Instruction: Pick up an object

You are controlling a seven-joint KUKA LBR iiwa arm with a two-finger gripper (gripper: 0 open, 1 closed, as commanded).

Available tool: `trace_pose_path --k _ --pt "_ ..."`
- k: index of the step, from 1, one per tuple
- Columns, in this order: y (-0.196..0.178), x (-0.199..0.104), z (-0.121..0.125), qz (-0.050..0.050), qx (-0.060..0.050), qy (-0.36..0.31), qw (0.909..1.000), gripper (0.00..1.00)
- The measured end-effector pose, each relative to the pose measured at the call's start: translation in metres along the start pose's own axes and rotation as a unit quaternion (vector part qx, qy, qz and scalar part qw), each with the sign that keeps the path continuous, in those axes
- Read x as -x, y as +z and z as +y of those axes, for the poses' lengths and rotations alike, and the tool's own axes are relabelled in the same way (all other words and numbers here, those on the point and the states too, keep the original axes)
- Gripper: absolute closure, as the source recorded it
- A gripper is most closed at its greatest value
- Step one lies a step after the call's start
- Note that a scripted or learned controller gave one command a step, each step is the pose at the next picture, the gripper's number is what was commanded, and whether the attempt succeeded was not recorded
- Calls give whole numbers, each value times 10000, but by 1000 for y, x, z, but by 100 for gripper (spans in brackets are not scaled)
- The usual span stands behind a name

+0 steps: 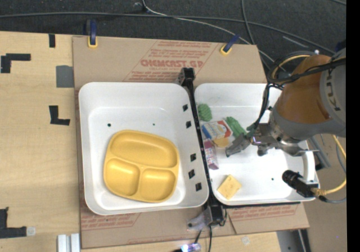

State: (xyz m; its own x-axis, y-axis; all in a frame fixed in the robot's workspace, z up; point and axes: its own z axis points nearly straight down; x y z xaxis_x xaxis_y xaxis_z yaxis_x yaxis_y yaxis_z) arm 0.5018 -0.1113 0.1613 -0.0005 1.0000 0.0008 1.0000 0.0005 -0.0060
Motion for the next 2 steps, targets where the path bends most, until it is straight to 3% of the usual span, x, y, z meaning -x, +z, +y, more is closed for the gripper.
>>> trace_pose_path --k 1,2 --pt "54 -11 -2 -1 -1 0 10000 0" --pt "41 -11 -2 4 10 -6 10000 100"
